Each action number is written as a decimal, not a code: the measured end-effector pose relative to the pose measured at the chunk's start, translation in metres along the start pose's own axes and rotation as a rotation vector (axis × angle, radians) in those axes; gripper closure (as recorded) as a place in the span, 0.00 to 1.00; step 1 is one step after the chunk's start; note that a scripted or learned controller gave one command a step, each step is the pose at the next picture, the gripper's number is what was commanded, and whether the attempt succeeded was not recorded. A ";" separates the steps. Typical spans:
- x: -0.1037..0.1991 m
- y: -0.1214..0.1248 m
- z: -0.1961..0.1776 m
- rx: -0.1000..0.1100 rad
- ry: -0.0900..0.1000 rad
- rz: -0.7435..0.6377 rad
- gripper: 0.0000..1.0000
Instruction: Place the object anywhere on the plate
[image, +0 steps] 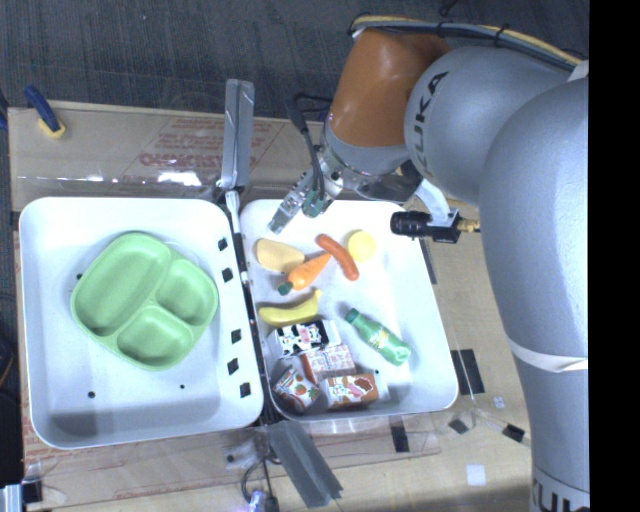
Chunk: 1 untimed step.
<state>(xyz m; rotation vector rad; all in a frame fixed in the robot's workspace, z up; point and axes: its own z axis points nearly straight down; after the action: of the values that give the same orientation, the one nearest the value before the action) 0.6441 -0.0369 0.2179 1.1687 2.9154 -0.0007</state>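
The green plate (145, 298), a moulded dish with three compartments, lies in the middle of the left bin (60, 400), tilted a little in the view, with nothing on it. The toy foods all lie in the right bin (425, 330). Near that bin's far end a pale yellow piece (277, 253) rests beside an orange carrot (307, 271), whose green end points toward the divider. A red sausage (338, 256) lies slanted just beside the carrot's tip, and a small round yellow piece (361, 244) sits next to the sausage. A banana (288, 311) lies below the carrot, near the divider. A green bottle (378, 337) lies on its side toward the bin's right wall. A black-and-white carton (302, 337) sits just under the banana, and several brown and red packets (328, 382) crowd the near end of the bin.

The gripper (298, 207) hangs over the far left corner of the right bin, above the pale yellow piece and apart from it; I cannot tell how its grasping parts stand, and nothing shows in its hold. The grey arm (500, 150) with its orange band (375, 85) reaches in from the right. Both bins rest on the counter (140, 140), where a blue clip (42, 110) lies at the far left corner.
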 end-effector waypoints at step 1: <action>0.083 0.039 0.021 0.002 0.002 -0.066 1.00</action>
<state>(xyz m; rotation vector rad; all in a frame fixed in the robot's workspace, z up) 0.6109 0.0483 0.1969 1.0733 2.9545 -0.0021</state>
